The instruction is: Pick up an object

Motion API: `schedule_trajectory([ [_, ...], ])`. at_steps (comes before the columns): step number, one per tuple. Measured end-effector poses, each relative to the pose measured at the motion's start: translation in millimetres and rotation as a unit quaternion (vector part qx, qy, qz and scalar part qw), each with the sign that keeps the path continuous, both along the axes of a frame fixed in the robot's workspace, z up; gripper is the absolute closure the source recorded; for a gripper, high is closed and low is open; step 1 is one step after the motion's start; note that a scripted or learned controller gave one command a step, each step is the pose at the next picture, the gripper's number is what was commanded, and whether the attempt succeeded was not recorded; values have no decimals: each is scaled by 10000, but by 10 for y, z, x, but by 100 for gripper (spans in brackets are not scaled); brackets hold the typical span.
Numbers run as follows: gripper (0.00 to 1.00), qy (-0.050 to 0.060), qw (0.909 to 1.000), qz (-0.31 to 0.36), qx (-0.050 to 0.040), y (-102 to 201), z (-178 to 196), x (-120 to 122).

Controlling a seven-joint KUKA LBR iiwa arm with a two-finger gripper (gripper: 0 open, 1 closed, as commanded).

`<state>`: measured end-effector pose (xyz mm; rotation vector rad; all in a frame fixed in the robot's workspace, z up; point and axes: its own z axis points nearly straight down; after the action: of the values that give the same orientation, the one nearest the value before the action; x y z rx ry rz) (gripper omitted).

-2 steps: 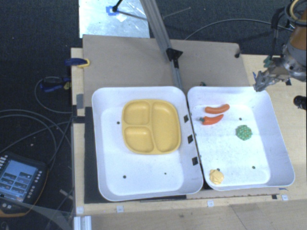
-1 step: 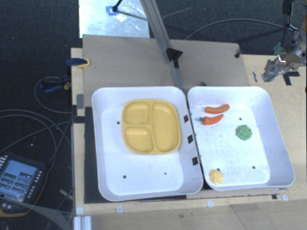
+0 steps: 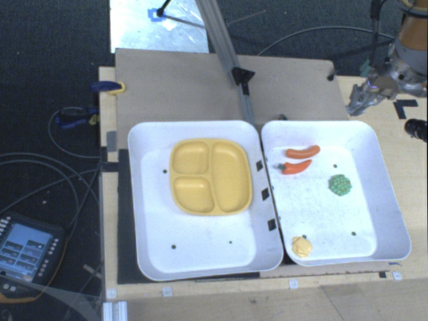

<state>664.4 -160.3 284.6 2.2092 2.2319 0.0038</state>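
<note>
You see two shallow white bins side by side on the bench. The left white bin (image 3: pixel 144 246) holds a yellow plastic plate with three sections (image 3: pixel 210 176), lying flat near the middle. The right white bin (image 3: pixel 384 199) holds four small toys. An orange toy sausage (image 3: pixel 303 152) lies near the back of this bin. Just in front of it lies an orange-red toy carrot with a green tip (image 3: pixel 296 167). The two are very close, maybe touching. A round green bumpy ball (image 3: pixel 340 184) sits to the right of them, apart from both. A small yellow toy (image 3: pixel 301 247) rests in the front left corner, well apart from the others.

The arm comes in from the right. Its grey two-finger gripper (image 3: pixel 359 103) hangs beyond the back right corner of the right bin, over the bench, away from every toy. You can see nothing between its fingers. You cannot tell if they are spread or closed.
</note>
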Motion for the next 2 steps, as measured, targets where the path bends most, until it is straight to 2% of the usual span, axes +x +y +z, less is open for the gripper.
schedule_trajectory([
  [1,100,2,10000,5,4,557,16,-91],
  [2,100,8,10000,1,5,1031,-32,-325],
])
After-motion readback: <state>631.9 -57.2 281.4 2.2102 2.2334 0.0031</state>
